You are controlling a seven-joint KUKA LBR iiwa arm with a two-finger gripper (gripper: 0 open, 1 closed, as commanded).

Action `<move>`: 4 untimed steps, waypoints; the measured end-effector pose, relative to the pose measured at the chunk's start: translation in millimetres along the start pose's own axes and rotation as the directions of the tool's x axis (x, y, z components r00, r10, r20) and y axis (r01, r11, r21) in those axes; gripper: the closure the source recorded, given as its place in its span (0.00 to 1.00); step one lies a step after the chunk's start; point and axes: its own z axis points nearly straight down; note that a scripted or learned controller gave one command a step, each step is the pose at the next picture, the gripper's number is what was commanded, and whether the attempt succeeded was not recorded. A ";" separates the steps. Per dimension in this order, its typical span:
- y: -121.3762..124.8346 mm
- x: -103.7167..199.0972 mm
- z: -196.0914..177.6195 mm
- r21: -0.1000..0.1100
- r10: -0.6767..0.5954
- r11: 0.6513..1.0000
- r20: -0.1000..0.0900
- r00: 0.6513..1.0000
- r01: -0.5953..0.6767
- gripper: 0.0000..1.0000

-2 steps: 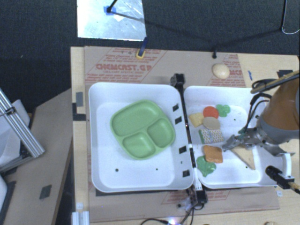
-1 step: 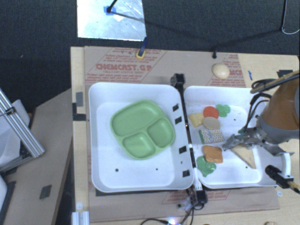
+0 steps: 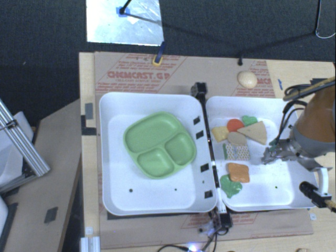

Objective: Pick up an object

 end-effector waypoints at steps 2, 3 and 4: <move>-2.0 1.5 -111.7 0.016 -0.005 1.000 -0.009 1.000 0.006 1.00; -0.6 1.2 -121.1 0.019 -0.006 1.000 -0.010 1.000 0.006 1.00; -9.6 53.5 -112.2 0.022 -0.010 1.000 -0.013 1.000 0.010 1.00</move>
